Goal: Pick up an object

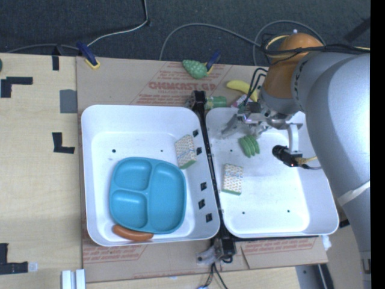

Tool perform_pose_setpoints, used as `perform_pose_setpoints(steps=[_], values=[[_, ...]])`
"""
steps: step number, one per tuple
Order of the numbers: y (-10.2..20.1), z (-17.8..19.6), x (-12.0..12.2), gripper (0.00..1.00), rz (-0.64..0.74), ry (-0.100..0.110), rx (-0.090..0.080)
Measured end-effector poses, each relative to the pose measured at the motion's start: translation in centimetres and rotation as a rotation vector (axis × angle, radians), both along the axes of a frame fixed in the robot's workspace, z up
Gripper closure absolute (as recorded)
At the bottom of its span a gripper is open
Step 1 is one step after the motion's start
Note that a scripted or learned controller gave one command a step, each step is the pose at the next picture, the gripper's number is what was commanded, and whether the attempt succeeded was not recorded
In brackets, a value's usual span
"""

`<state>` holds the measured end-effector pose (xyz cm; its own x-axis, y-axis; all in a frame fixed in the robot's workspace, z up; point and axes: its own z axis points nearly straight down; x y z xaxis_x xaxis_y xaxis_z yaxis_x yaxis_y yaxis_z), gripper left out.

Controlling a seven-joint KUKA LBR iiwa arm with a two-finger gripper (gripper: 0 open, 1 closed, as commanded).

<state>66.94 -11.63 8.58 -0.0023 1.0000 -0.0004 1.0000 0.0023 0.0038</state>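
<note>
My gripper (241, 127) hangs over the far left part of the right bin (283, 215), open, with one grey finger (229, 127) splayed toward the divider. A ridged green object (248, 145) lies on the bin floor just in front of the gripper, and it is not between the fingers. Nearer the front of the same bin lies a pale speckled sponge block (233, 179). The left bin (96, 161) holds a blue divided plate (147, 194), a second speckled sponge block (186, 150) and an orange sausage-shaped piece (132, 233).
The grey arm with its orange band (295, 47) covers the right bin's far right side. Behind the bins on the cardboard lie a green toy (195, 68), a yellow piece (239, 86) and a blue clip (90, 56). A black divider (207, 167) runs between the bins.
</note>
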Motion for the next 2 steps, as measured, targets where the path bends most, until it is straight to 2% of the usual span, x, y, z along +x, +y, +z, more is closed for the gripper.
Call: perform_pose_setpoints(steps=[1, 2], values=[[1.4, 0.0, -1.9, 0.00, -0.001, 0.002, -0.001], [0.7, 0.1, -3.8, 0.00, -0.001, 0.000, -0.001]])
